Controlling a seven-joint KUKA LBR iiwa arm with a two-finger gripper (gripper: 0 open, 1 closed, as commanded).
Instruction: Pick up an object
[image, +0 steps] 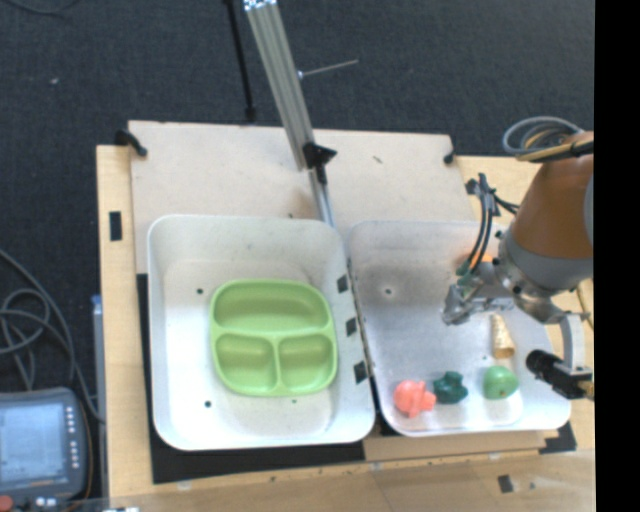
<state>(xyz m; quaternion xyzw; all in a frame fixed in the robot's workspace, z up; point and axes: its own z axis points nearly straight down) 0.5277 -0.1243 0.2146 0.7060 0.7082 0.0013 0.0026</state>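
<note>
In the right bin, along its front edge, lie a pink-orange toy, a dark green toy and a light green ball-like toy. A tan cone-shaped piece lies just behind the green ball. My gripper hangs over the bin's right half, left of the tan piece and behind the dark green toy. I see nothing between its fingers.
A light green divided plate sits in the left bin. A slanted metal pole rises behind the bins. The arm's grey and orange body covers the right bin's far right corner.
</note>
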